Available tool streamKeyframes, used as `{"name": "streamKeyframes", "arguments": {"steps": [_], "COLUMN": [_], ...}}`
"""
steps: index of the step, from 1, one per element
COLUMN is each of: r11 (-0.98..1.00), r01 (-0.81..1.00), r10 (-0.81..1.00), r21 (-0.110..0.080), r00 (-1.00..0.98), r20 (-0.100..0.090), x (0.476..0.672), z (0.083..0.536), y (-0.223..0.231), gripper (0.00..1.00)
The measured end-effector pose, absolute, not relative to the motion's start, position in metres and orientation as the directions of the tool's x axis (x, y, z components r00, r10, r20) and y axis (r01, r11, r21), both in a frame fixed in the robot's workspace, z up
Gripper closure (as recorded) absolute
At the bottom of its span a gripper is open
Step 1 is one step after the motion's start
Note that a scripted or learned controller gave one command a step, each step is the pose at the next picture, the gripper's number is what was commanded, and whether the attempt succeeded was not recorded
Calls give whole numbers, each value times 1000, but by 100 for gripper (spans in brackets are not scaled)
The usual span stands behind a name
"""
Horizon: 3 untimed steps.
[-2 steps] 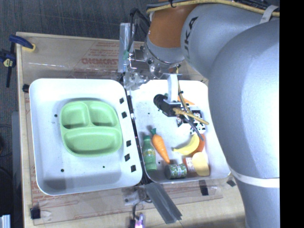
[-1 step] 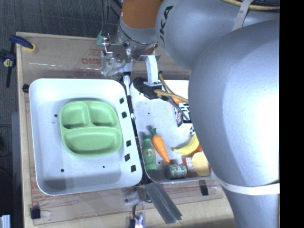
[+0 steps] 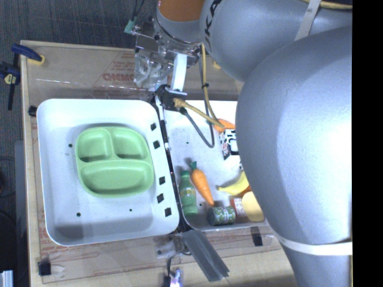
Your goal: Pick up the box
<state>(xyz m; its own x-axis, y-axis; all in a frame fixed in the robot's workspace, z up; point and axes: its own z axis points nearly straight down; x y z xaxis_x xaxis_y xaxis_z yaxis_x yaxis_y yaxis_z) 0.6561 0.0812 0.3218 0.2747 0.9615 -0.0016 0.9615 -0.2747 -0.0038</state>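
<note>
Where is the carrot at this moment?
The carrot lies in the right bin, near its front, just right of the green bottle and left of the banana.

Bulky grey arm [image 3: 287,100]; orange band [image 3: 179,2]; black lettering; yellow cable [image 3: 200,113]

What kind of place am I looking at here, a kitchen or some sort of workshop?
Most likely a robot test bench, not a kitchen: a big grey robot arm reaches over two shallow white bins, with toy food like a small orange carrot and a green divided plastic plate.
</note>
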Motion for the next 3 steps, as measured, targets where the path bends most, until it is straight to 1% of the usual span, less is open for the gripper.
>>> {"name": "streamKeyframes", "arguments": {"steps": [1, 2, 3], "r11": [-177, -412, -588], "r01": [984, 911, 809], "r10": [984, 911, 809], "r21": [-3, -6, -3], "r00": [177, 412, 588], "r20": [-2, -3, -2], "x": [651, 656, 656], "z": [336, 291, 294], "y": [135, 70, 125], "gripper": [100, 100, 100]}}
